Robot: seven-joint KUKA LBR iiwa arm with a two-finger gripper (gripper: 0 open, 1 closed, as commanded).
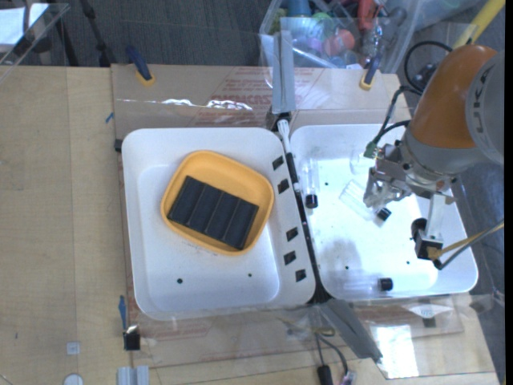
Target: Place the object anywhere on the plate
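Dark ribbed rectangular block (214, 211) already lies on the yellow plastic plate (260, 184); claw (381, 203) over right white bin (461, 275), finger state unclear, probably done.

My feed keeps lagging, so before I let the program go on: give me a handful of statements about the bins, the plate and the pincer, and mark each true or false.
1. The yellow plate lies in the left bin. True.
2. A dark ribbed block lies on the plate. True.
3. The pincer is over the left bin. False: it is over the right bin.
4. The plate is round and blue. False: it is yellow, roughly square with rounded corners.
5. The arm comes in from the view's right, with an orange band above the wrist. True.
6. The dark block hangs over the plate's rim into the bin. False: it sits wholly inside the plate.
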